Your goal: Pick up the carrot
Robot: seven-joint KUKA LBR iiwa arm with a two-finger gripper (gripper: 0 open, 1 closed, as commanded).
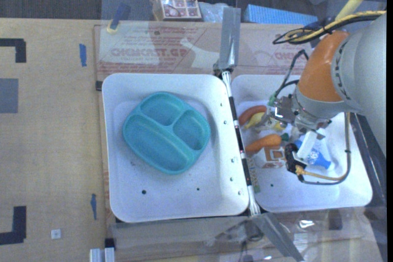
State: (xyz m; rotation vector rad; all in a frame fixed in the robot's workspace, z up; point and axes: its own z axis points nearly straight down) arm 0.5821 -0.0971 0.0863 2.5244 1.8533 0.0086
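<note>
Pale wooden bench (pixel 49 132) carries two shallow white bins side by side. On the left bin (pixel 123 193) lies a teal divided plate (pixel 166 132). The carrot (pixel 264 143) lies in the right bin (pixel 344 193), near its left wall, just beside a small brown and white box (pixel 272 157). An orange-red piece (pixel 252 113) and something yellow (pixel 254 123) lie a little further back. The gripper (pixel 285 129) hangs low over this pile, close to the carrot. Whether it is wide or narrow, I cannot tell from here.
</note>
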